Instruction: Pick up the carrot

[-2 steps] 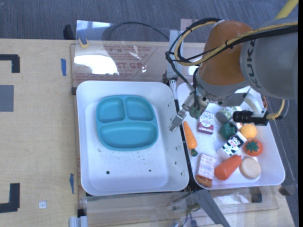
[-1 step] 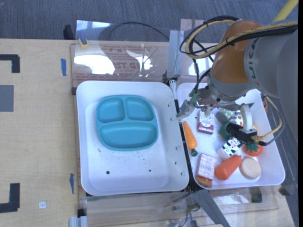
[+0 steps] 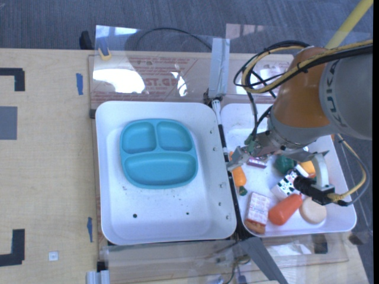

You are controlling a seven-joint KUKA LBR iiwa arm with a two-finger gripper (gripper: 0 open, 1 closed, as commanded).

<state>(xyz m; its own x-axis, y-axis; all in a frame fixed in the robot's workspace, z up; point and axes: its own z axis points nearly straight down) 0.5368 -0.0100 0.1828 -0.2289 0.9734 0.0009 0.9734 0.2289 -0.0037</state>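
The gripper (image 3: 241, 154) hangs low over the right bin (image 3: 346, 220), at the bin's left wall, under the grey wrist and the orange band of the arm (image 3: 299, 108). From this slanted overhead view I cannot tell whether it stands apart or together, since the wrist and the looping cables crowd that spot. Nothing can be seen held in it.

The carrot (image 3: 238, 176), as I judge it, is the small plain-orange piece lying just below the gripper in the view, towards the near edge of the bench (image 3: 41, 158). It rests on the bin floor close against the same left wall. Its long axis appears to run roughly away from the gripper, tilted a little to the right at its far end, where a darker tip shows. It looks apart from the gripper, though only just.

Beyond the carrot, further from the gripper and to its right, lie a pink-and-white packet (image 3: 257, 209) and a larger red-orange piece (image 3: 284, 210), which could be mistaken for the target. A round cream piece (image 3: 312, 212) sits beyond that.

The coming move seems to turn on a short shift towards the near edge and a turn of the wrist, so the closing line crosses the carrot's short width. The wall just beside it leaves little room on that side, and this is the likely cause of a missed grasp.
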